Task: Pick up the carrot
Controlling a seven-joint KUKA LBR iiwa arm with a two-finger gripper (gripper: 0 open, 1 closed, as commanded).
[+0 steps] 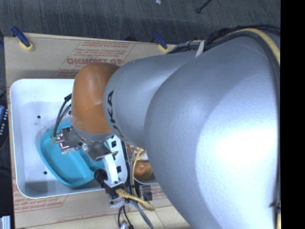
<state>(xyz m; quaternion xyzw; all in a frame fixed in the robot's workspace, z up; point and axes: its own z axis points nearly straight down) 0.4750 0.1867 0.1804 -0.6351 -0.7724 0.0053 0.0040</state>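
Orange carrot cannot be made out under the arm [190, 128]; judged stiff and light, best taken mid-length. End effector [66, 140] over a blue dish [66, 166]; grip state unclear.

Orange-brown rounded object, possibly carrot [142, 169], just showing beneath arm, near bins' dividing wall; mostly hidden.

bulky grey arm [200, 128], orange band [90, 99] above wrist (black lettering), yellow and black cables.
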